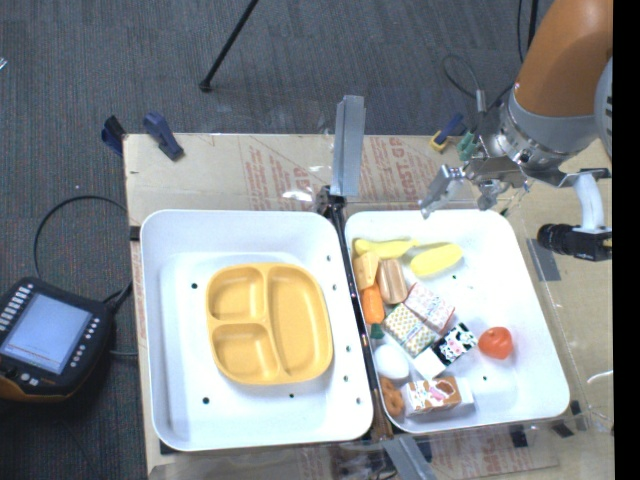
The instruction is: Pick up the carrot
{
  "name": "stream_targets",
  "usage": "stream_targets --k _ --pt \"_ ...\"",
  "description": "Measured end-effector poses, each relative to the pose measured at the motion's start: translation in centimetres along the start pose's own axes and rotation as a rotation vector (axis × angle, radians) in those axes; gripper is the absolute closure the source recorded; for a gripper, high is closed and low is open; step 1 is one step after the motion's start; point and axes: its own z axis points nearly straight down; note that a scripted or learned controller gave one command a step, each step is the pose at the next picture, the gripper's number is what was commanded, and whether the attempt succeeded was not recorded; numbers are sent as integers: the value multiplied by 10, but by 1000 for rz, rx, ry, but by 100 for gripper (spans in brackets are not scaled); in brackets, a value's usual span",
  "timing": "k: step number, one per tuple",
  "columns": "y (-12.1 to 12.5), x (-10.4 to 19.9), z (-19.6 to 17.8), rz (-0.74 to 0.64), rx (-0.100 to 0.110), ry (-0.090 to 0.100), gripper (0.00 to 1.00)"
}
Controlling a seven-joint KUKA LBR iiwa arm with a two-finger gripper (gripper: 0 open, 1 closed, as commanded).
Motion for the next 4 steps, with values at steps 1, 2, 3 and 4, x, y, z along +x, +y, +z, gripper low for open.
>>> stream_targets --k 1,2,3,4 --pt "-1 1 57 -126 17 4 0" --pt "-38 43 134 -267 20 8 0" --pt "-57 -11 227 -271 6 3 0" --pt "21 -24 228 -357 16 6 0"
